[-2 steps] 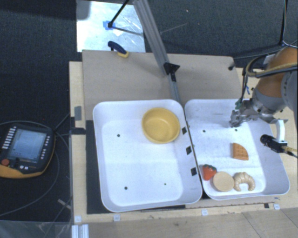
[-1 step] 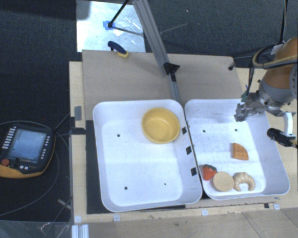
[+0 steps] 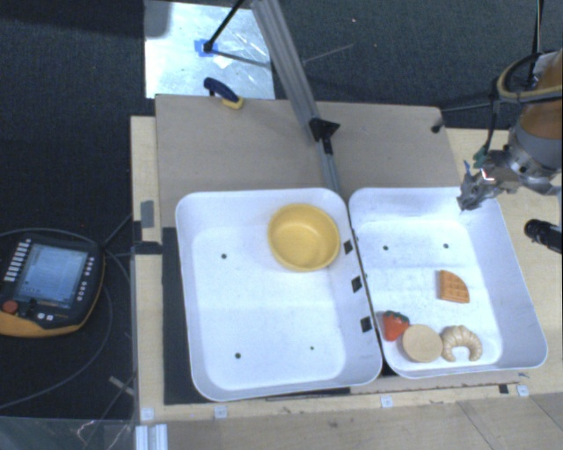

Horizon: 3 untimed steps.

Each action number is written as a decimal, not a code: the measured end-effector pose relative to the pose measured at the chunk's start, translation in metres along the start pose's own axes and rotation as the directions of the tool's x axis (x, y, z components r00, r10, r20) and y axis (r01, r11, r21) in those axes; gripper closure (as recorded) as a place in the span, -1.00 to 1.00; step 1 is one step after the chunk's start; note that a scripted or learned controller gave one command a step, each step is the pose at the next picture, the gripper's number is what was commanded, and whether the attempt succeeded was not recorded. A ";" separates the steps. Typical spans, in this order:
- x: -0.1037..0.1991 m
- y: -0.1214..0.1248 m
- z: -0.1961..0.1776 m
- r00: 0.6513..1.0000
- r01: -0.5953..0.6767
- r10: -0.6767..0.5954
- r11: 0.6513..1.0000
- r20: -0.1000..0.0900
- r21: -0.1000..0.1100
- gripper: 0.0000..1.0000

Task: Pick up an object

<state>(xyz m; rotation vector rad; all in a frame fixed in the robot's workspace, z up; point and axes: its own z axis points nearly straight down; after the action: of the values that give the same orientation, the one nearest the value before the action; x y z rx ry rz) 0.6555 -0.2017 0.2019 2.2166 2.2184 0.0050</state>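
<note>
White right bin (image 3: 510, 264): orange ridged waffle (image 3: 453, 286); gripper (image 3: 472, 195) above.

Clearly a robotics lab or test cell, not a home. Marked as such by a teach pendant (image 3: 48, 281) with screen and cable lying on dark carpet (image 3: 70, 114), a plain board tabletop (image 3: 264, 145) carrying two shallow white bins (image 3: 264, 352) fixed side by side, a slanted metal pole (image 3: 295, 75) clamped behind them, and a tripod leg (image 3: 224, 26) beyond.
</note>
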 end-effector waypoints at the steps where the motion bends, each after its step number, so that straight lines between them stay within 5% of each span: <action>1: 0.000 0.001 -0.054 1.000 0.000 0.000 1.000 0.000 0.000 1.00; 3: 0.092 -0.026 -0.033 1.000 0.004 -0.004 1.000 -0.003 0.007 1.00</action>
<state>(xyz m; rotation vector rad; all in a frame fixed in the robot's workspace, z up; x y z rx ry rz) 0.6295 -0.1101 0.2350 2.2172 2.2270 0.0007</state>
